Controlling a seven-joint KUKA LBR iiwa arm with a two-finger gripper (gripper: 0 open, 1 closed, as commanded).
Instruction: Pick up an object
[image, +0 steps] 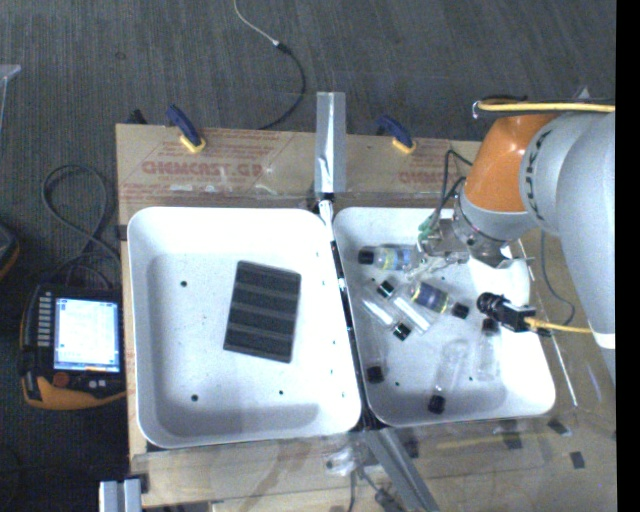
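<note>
Bins are set side by side on the surface (200, 170). A black ribbed pad (263, 311) lies in the left bin (160, 410). Small bottles (400, 300) are scattered in the right bin (520, 395), under the pincer (440, 243).

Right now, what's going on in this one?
The arm reaches in over the right bin, its gripper low among a scatter of small bottles near the bin's back. Whether it has caught one can't be told from here. The left bin holds a dark ridged tray, untouched.
</note>
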